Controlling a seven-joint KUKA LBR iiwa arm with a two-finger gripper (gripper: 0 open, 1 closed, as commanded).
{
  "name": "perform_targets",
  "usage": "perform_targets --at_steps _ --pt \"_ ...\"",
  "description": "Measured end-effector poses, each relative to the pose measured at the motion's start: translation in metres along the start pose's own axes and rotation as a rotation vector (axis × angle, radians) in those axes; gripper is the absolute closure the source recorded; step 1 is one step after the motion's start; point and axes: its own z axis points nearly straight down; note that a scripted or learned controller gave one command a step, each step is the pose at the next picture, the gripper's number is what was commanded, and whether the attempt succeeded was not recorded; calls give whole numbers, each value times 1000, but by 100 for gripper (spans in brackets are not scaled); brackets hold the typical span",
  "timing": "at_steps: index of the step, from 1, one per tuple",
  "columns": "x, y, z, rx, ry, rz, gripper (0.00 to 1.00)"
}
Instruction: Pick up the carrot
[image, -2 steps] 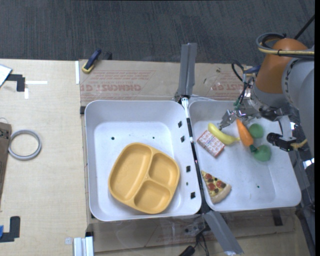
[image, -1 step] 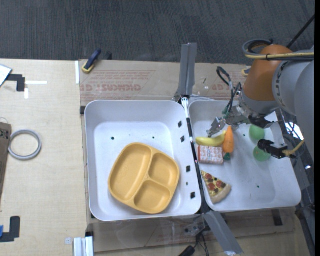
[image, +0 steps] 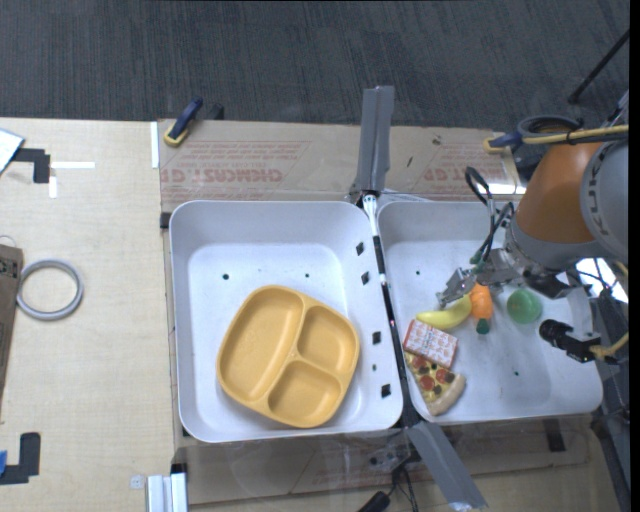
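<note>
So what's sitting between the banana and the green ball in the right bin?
The carrot lies between the banana and the green ball, with the gripper down beside it, as the camera view shows.

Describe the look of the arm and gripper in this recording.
The arm is grey with a rounded orange band above the wrist. Black cables loop down beside it toward a small metallic two-finger gripper.

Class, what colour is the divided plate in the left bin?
Yellow-orange; the divided plate shows in the camera view.
</note>
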Motion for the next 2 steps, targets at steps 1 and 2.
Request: perform_targets --at_steps 1,2 --pt "-1 0 -9 -1 0 3 100" --pt "75 52 -100 -2 0 -99 100"
